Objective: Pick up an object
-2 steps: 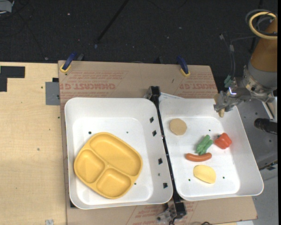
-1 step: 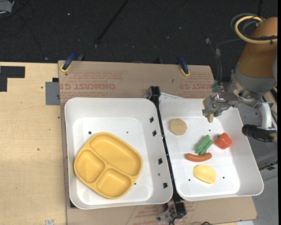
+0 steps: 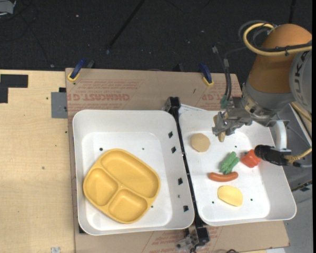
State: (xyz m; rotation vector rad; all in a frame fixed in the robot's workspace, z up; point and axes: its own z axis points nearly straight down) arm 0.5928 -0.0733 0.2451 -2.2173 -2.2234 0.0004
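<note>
Five small toy foods lie in the right white bin (image 3: 284, 204). A round tan cookie-like disc (image 3: 200, 142) sits nearest the divider between the bins, in the bin's upper left part. Right of the disc and lower lie a green vegetable piece (image 3: 229, 162) and, just beside it on the right, a red piece (image 3: 250, 158). Below the green piece, touching or nearly so, lies an orange-red sausage shape (image 3: 223, 176). Below that — closest to the bin's front edge — rests a pale yellow oval (image 3: 230, 196).

The gripper (image 3: 221, 132) hangs over the bin just up and right of the tan disc, apart from it, with nothing visible between its fingers; whether they are spread or closed cannot be made out.

Left of the disc, across the divider, the left white bin (image 3: 95, 123) holds a yellow three-compartment plate (image 3: 121, 185).
</note>
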